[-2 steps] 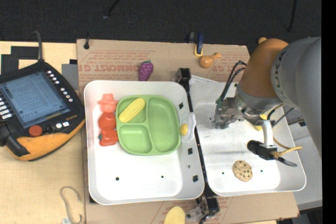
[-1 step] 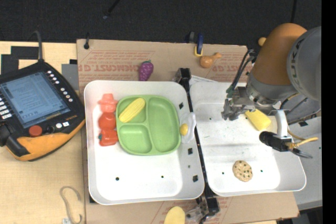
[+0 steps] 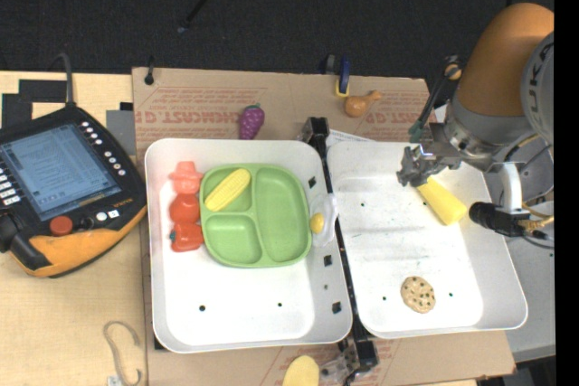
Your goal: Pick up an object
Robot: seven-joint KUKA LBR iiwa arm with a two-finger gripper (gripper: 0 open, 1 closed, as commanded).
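Observation:
My gripper (image 3: 417, 170) hangs over the right bin (image 3: 380, 321), near its back right part. A yellow block (image 3: 444, 201) lies slantwise in that bin, its upper end right at the gripper's tip; whether they touch I cannot tell. A round cookie (image 3: 418, 294) rests near the front of the same bin. In the left bin (image 3: 235, 321) a green divided plate (image 3: 267, 221) carries a yellow corn cob (image 3: 225, 188). Next to the plate on the left is a red toy figure (image 3: 185, 208).
A small yellow piece (image 3: 317, 223) sits by the divider between the bins. Behind the bins on the cardboard lie purple grapes (image 3: 251, 120) and an orange toy (image 3: 360, 103). A lemon (image 3: 301, 371) lies in front. A teach pendant (image 3: 63, 185) occupies the left of the bench.

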